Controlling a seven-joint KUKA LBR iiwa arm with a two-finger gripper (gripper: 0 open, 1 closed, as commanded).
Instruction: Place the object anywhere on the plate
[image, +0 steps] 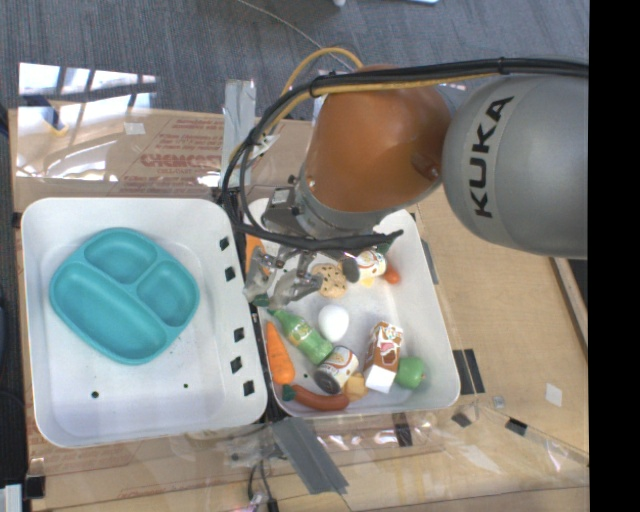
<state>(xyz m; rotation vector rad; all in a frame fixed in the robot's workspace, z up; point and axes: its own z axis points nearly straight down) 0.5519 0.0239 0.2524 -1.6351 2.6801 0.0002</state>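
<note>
Here the arm (400, 140) hangs low over the right bin (440, 340), its hand (283, 280) down among the toys at the bin's upper left, beside the divider. The metal parts of the hand are a tangle from this angle, so I cannot tell how it is set, or whether anything sits in it. Nothing is visibly lifted.

The plate (122, 292), teal with three compartments, lies bare in the left bin (60, 400), well apart from the hand. The pile lies in the right bin: a cookie (333, 283) just beside the hand, a green bottle (303, 335) and an egg (333, 322) below it, a carrot (279, 353) along the left wall, a sausage (317, 399) at the bottom edge.

By my reading this is the picking step, with the cookie or the bottle's neck the likeliest target. Next would come a firm grip, a straight lift clear of the neighbours and the divider, then a carry leftward over the plate. The crowding is the risk: a neighbour could be nudged, or the pick could come up with nothing.
</note>
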